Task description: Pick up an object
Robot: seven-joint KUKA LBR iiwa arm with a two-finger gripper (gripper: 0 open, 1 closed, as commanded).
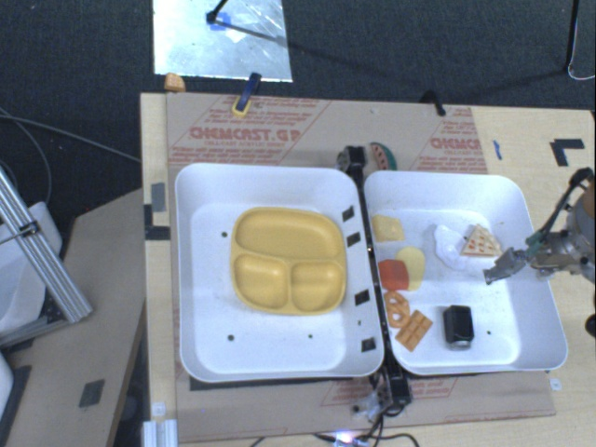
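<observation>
Tool [503, 269] hovers inside the right bin [521, 194] near its right edge — whether it grips, I cannot tell.

Two smooth, glossy white plastic bins [200, 277] sit on matt brown printed cardboard [307, 124]; the three-compartment yellow plastic tray [287, 257] looks satin-smooth.

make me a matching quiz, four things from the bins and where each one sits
Things:
1. yellow divided tray
2. black block
3. waffle wedge
4. pretzel

Places:
A. right bin, near front edge
B. on white crumpled piece, just left of the claw
C. middle of left bin
D. right bin, by the divider, below the red piece

Pairs: 1-C, 2-A, 3-B, 4-D
</observation>
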